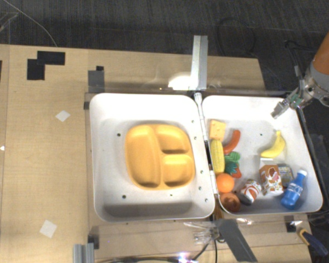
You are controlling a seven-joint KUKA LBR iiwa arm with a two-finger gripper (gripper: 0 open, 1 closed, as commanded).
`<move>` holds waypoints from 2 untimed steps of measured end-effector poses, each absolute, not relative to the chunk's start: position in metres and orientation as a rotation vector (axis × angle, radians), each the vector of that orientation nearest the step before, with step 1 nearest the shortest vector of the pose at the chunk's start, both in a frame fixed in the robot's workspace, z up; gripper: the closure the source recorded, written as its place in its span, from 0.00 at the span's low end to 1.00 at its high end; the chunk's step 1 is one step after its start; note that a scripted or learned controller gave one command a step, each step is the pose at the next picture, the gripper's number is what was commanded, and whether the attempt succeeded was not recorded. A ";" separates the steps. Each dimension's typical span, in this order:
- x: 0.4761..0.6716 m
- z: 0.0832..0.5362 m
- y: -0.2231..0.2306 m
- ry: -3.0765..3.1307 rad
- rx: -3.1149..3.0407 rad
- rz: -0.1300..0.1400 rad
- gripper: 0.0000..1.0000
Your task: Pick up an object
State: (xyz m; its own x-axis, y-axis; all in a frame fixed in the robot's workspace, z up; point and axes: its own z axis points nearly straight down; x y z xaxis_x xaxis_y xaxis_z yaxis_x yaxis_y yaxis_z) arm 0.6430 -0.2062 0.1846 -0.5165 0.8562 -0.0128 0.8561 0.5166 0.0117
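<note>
The right bin (252, 109) holds the loose objects. A yellow banana (274, 146) lies at mid right and a blue bottle (293, 189) in the near right corner. A small printed carton (270, 179) is beside the bottle. Along the bin's left wall are a yellow cheese wedge (217, 129), a red pepper (232, 140), a corn cob (216, 155) and an orange (225, 183). My gripper (281, 109) hangs over the bin's far right corner, above and apart from the banana, with nothing seen in it.
The left bin (107, 147) carries a yellow divided plate (158, 155). A metal post (199, 62) stands behind the wall where the bins meet. A green leafy piece (232, 158), a brown ball (230, 201) and a red-white round toy (249, 190) crowd the right bin's near left.
</note>
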 end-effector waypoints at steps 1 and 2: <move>0.635 0.163 -0.195 2.735 1.528 0.002 1.00; 0.569 0.152 -0.197 2.710 1.578 0.002 1.00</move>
State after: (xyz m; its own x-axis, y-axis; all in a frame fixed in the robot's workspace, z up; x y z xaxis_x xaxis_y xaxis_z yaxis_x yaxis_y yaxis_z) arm 0.5695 -0.1970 0.1524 -0.4939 0.8695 -0.0041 0.8695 0.4939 0.0039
